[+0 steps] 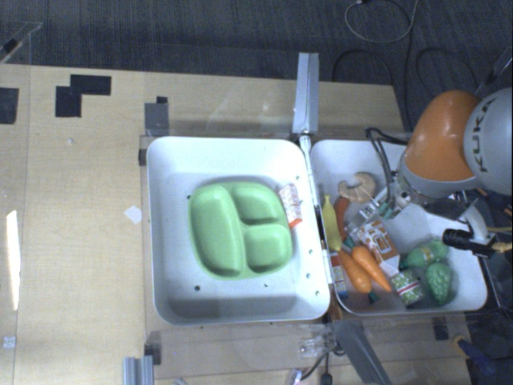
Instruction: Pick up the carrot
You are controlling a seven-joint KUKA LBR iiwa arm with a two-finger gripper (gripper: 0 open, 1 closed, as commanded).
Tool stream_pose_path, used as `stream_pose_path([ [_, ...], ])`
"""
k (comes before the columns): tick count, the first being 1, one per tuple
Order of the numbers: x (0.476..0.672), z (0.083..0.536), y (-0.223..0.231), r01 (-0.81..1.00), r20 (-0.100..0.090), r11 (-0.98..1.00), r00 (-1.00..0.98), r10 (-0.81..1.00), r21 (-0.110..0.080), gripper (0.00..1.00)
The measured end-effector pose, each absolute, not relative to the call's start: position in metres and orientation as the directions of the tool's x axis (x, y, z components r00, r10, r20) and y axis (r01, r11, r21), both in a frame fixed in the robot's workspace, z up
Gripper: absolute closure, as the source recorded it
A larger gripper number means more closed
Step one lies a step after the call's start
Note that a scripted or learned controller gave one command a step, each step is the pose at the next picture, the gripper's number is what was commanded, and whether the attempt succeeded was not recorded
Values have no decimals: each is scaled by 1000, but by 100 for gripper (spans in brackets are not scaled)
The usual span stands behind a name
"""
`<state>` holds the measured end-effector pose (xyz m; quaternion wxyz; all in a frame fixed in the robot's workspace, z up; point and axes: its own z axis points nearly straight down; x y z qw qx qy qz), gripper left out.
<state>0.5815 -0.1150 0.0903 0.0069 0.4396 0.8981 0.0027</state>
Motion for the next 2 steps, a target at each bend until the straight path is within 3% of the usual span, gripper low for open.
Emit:
stream_pose_path([
  [1, 640, 285, -66, 661, -9, 750, -750, 661, 8, 0],
  [2, 592, 190, -40, 698, -3, 716, -716, 698, 5, 0],
])
